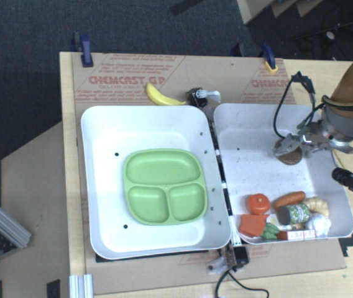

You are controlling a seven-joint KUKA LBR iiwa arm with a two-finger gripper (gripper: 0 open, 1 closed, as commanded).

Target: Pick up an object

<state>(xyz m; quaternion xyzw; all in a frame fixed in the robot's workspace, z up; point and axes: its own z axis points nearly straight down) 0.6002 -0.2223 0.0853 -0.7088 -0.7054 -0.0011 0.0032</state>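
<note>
Brown board printed with red lettering covers the worktop (164, 79), held at its far edge by a blue clamp (85, 47) and a yellow-and-blue clamp (268, 58). Around it the floor (52, 11) is dark carpet. Two white bins sit side by side on the board. The left bin (102, 166) carries a green divided plate (164, 186) lying flat near its middle. A yellow banana (163, 97) lies on the board just behind that bin — outside it.

My arm comes in from the right, and my tool (290, 149) hangs over the far half of the right bin (251, 135); I cannot tell how wide it stands. The things to pick are bunched in that bin's near right corner, well apart from my tool: a red tomato (258, 203), an orange-red sausage (288, 198), a red block (252, 225), a dark can (294, 215) and some pale pieces beside them.
</note>
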